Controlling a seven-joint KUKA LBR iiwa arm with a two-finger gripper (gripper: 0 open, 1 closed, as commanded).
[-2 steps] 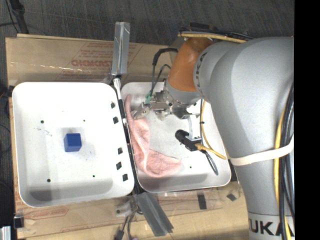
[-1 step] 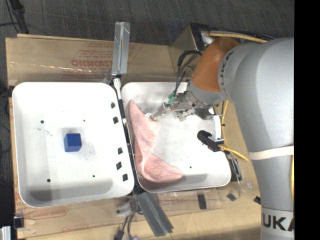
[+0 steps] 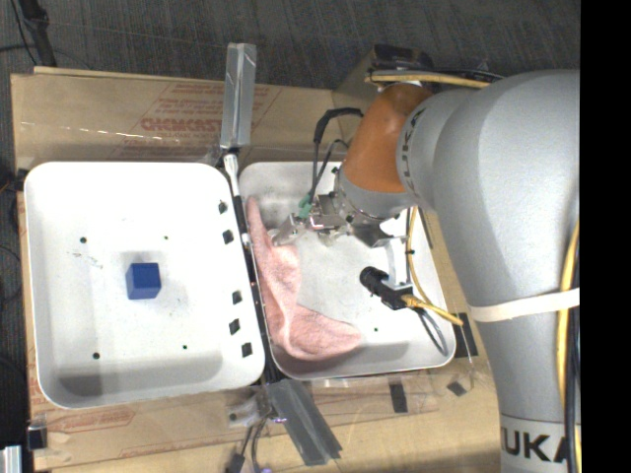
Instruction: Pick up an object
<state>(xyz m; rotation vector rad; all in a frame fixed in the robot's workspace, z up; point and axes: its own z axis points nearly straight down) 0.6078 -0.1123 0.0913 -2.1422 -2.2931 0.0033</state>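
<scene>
A small blue cube (image 3: pixel 144 280) lies in the left bin (image 3: pixel 59 195), near its middle. A pink cloth (image 3: pixel 286 294) is draped along the left wall of the right bin (image 3: pixel 355 363) and spreads over its floor toward the front. My gripper (image 3: pixel 298 221) hangs low in the back part of the right bin, just right of the cloth's upper end. The grey arm with its orange band (image 3: pixel 380 151) reaches in from the right and covers much of that bin.
A metal divider bar (image 3: pixel 237 97) stands between the two bins at the back, with black clips along the shared wall. Cables run along the wrist. Brown cardboard (image 3: pixel 118 106) lies under both bins.
</scene>
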